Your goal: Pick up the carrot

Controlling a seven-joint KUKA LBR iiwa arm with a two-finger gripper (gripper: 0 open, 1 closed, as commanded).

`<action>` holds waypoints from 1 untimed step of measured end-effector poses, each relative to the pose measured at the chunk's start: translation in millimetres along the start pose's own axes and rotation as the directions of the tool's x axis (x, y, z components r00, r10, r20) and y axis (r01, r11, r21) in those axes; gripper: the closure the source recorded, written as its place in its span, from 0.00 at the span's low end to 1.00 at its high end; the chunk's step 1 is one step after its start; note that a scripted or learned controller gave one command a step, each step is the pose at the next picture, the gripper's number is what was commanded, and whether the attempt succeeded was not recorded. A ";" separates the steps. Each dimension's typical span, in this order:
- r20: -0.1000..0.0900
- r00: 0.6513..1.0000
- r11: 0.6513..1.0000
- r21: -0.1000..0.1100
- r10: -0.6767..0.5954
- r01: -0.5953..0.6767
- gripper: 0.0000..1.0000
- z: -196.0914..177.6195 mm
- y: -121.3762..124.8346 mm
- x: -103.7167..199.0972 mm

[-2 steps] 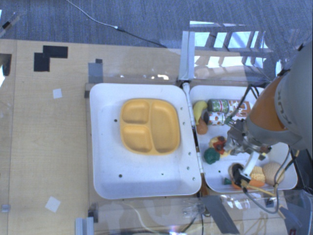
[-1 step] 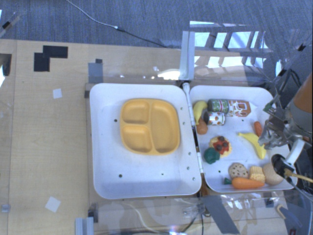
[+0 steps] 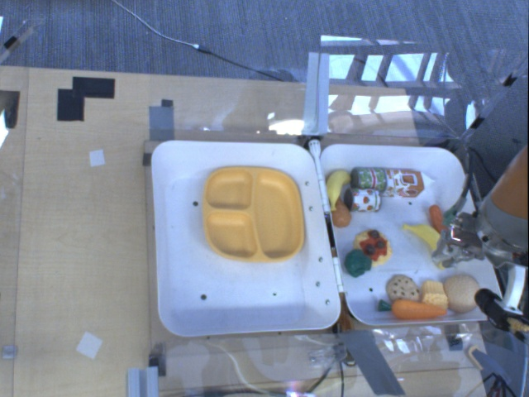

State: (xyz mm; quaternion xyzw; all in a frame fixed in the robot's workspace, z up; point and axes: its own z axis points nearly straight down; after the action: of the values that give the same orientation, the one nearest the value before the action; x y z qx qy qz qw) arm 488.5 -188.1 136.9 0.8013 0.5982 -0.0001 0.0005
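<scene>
The carrot (image 3: 417, 309), orange with a green stub at its left end, lies flat along the front edge of the right bin (image 3: 450, 162). A smaller orange-red piece (image 3: 436, 217) lies near that bin's right side. My gripper (image 3: 452, 242) hangs at the right side of the right bin, just right of a yellow wedge (image 3: 422, 234) and just below the orange-red piece. It is well behind and to the right of the carrot, with a bread roll (image 3: 461, 291) between them.
The right bin also holds a banana (image 3: 335, 187), two cans (image 3: 369, 179), a carton (image 3: 406, 183), a small pizza (image 3: 372, 244), broccoli (image 3: 357, 263), a cookie (image 3: 402, 287) and a yellow cracker (image 3: 434, 292). A yellow divided plate (image 3: 252, 212) sits in the left bin (image 3: 178, 246).
</scene>
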 end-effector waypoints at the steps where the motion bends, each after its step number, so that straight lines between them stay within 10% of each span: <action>1: 0.001 0.966 0.966 -0.004 -0.258 0.258 1.00 -8.3 12.3 0.6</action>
State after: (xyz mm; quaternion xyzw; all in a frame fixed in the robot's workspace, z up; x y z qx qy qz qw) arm 500.5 -191.0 145.3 0.7166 0.6974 0.0010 0.0021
